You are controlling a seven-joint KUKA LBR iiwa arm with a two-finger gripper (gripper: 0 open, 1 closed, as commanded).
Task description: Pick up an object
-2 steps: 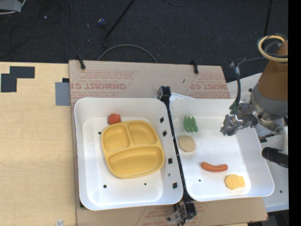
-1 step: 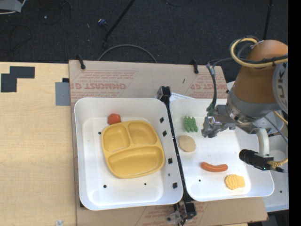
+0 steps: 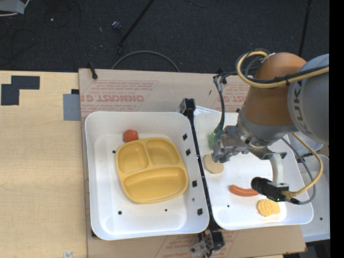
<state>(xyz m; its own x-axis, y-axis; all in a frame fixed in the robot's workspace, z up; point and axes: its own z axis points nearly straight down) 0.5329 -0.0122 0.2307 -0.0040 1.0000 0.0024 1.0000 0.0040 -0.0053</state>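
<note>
1. Target: tan disc [image 3: 214, 167], right bin [image 3: 301, 216], near left wall, just beside the divider [image 3: 196, 165].
2. Orientation: disc lies flat; roughly round, so no clear long axis or pointing direction.
3. Gripper [image 3: 217, 156] sits directly over disc's upper edge; finger opening can't be told, nothing seen held.
4. Technique (judgement): centre over disc, descend straight, close across its width; flat item near wall, so avoid clipping divider.
5. Surroundings: red sausage [image 3: 243, 191] & yellow waffle piece [image 3: 269, 207] lower right; yellow tray [image 3: 151, 169] & red ball [image 3: 130, 136] in left bin [image 3: 99, 198].
</note>
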